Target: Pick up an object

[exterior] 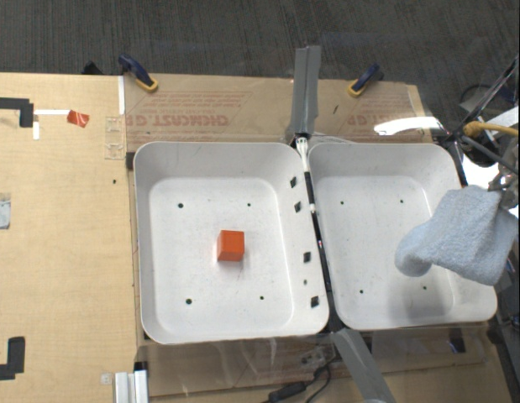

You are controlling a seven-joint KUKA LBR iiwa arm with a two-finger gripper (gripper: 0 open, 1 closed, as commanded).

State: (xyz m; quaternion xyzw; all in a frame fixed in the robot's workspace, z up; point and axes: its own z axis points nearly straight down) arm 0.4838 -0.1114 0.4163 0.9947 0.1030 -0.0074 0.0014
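Note:
An orange-red cube (231, 246) rests on the floor of the left white bin (159, 225), a little below its middle. A pale grey-blue fuzzy cloth (457, 238) hangs over the right side of the right white bin (369, 175) and throws a shadow on the bin floor below it. The cloth's upper end meets my arm's end at the right edge of the view. My gripper (501, 193) is there, mostly covered by the cloth. It is far to the right of the cube.
A grey divider bar (307, 99) runs between the two bins. Clamps (138, 72) hold a cardboard sheet behind the bins. A wooden bench top (58, 225) lies to the left. Cables (486, 133) sit at the back right.

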